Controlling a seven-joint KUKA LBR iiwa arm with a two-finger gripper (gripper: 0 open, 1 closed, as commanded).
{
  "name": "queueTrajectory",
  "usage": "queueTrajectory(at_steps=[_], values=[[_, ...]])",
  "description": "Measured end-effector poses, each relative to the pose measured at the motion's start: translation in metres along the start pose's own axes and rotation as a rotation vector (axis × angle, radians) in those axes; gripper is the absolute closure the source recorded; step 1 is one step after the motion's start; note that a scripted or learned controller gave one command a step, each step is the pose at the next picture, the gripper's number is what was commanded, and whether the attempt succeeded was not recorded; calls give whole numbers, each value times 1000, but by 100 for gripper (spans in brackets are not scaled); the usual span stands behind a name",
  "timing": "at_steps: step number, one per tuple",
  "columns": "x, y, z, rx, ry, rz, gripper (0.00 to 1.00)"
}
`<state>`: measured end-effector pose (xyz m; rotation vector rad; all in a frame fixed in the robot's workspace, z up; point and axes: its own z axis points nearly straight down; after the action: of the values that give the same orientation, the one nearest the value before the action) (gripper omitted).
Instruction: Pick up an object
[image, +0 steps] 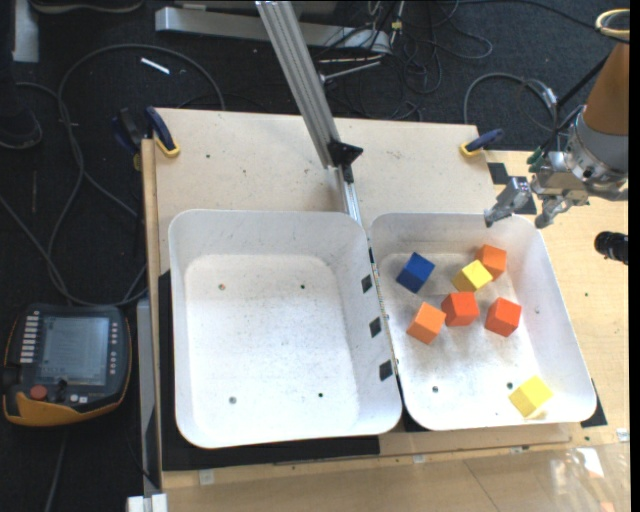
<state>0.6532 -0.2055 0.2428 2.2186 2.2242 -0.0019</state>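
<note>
Several small cubes lie in the right bin (560, 330): a blue cube (415, 271), a yellow cube (475, 275), an orange cube (492, 259) behind it, a red cube (461, 308), an orange cube (427, 322), a red-orange cube (503, 316), and a yellow cube (530, 396) near the front right corner. My gripper (524, 208) hovers over the bin's far right rim, above and to the right of the cubes. Its two fingers are spread apart with nothing between them.
The left bin (265, 320) sits beside the right one. A slanted metal pole (305, 85) rises behind the bins. Clamps (160, 135) hold the board's back corners. A teach pendant (65, 360) lies on the floor at the left.
</note>
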Motion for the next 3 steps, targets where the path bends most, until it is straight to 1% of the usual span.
queueTrajectory(at_steps=[1, 2, 3], values=[[-19, 17, 129, 6, 2, 1, 0], [-11, -37, 146, -3, 1, 5, 0], [-11, -35, 135, -6, 0, 3, 100]])
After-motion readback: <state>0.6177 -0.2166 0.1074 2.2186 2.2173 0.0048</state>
